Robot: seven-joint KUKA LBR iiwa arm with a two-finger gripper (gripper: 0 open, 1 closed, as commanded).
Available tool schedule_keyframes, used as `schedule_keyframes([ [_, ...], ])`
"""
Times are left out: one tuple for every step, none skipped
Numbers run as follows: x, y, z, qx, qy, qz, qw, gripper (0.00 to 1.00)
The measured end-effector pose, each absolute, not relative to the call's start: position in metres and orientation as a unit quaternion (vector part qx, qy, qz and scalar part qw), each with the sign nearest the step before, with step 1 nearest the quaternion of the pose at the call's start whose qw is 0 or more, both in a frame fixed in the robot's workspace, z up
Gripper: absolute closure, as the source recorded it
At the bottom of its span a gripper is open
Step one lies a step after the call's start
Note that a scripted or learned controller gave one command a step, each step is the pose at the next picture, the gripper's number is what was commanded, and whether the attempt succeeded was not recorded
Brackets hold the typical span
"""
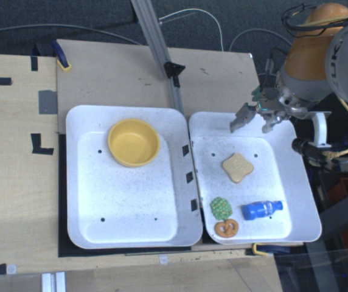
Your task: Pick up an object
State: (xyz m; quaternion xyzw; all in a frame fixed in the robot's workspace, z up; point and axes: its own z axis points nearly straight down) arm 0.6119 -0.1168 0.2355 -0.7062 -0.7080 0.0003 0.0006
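My gripper (256, 121) hangs over the far edge of the right bin (295, 163), open, with nothing between its two fingers. In that bin lie a tan slice of toast (238, 167) near the middle, a blue bottle (261, 209) on its side toward the front right, a green round item (221, 208) at the front left and a brown pretzel (227, 227) just in front of it. The toast sits roughly one gripper length nearer the front than my fingers. A yellow bowl (134, 141) rests in the far part of the left bin (83, 181).
A grey pole (154, 35) slants from the top of the view down to the gap between the bins. The arm's orange band (314, 38) is at the upper right. Cables run across the dark floor behind the bench.
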Motion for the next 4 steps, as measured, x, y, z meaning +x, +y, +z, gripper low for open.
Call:
schedule_keyframes([
  [0.612, -0.117, 0.236, -0.706, -0.708, 0.0002, 0.001, 0.00],
  [0.607, -0.126, 0.184, -0.707, -0.707, 0.0027, 0.002, 0.00],
  [0.601, -0.126, 0.139, -0.707, -0.708, 0.0024, 0.002, 0.00],
  [0.603, -0.127, 0.092, -0.707, -0.708, 0.0001, -0.004, 0.00],
])
